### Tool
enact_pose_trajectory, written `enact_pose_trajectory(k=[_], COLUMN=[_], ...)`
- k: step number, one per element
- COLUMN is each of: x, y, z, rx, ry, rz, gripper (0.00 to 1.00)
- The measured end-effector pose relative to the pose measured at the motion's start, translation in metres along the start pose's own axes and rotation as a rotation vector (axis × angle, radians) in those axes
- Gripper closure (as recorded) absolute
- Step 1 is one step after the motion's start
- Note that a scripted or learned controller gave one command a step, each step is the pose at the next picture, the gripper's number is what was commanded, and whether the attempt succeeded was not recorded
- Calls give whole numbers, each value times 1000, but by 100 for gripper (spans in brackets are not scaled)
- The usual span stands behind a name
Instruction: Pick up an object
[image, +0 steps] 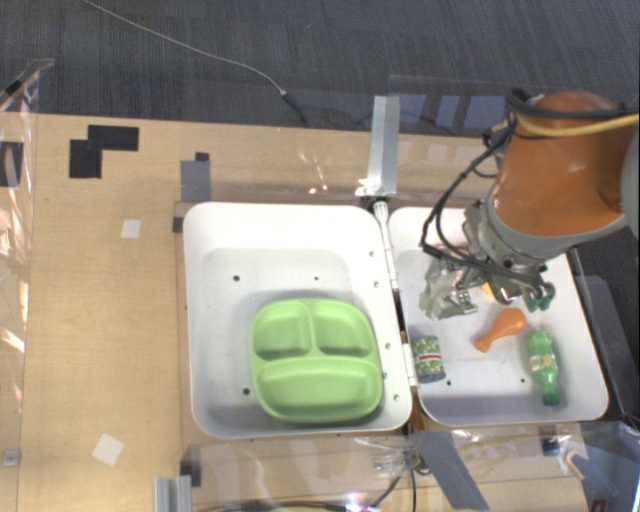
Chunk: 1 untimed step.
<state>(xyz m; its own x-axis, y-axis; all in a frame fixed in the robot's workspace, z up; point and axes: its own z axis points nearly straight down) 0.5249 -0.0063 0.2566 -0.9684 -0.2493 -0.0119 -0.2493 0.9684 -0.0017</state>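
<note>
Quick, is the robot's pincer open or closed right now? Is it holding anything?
Pincer: it cannot be told whether it is open or closed. Nothing shows between its tips; it hangs over the right bin, left of the orange drumstick toy.

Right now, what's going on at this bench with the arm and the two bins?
A grey and orange robot arm reaches in over the right bin, its end effector low near the bin's upper left part. In that bin lie an orange drumstick-shaped toy, a green bottle and a small can. The left bin holds a green divided tray. Nothing looks picked up yet.
</note>
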Motion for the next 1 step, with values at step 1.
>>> enact_pose_trajectory(k=[1], x=[21], y=[-3], z=[49], rx=[-3], ry=[4], rz=[-606], gripper=[100])
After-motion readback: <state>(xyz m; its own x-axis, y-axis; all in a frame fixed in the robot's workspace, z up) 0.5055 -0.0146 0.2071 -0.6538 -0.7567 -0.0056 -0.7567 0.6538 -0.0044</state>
